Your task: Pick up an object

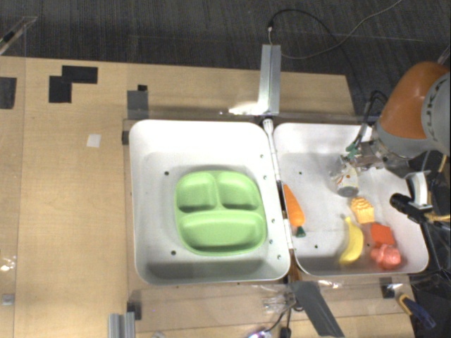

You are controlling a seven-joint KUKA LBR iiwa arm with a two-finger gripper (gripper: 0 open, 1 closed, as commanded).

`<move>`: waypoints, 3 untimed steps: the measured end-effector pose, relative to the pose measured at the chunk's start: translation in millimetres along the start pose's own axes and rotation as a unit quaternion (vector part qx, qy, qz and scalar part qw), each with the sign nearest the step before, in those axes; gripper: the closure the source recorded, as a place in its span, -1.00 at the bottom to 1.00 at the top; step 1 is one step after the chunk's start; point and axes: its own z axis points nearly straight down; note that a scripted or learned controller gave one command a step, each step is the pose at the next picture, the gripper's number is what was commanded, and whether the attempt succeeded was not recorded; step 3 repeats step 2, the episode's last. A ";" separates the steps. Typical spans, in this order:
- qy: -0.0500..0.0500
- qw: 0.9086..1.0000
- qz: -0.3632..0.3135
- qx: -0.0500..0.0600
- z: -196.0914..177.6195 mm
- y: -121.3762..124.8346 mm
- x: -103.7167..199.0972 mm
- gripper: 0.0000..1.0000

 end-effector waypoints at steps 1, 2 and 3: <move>0.002 0.993 -0.120 0.006 -32.5 -27.9 -25.6 1.00; 0.002 0.996 -0.092 0.006 -108.7 4.9 47.6 1.00; 0.002 0.996 -0.092 0.006 -108.7 4.9 47.6 1.00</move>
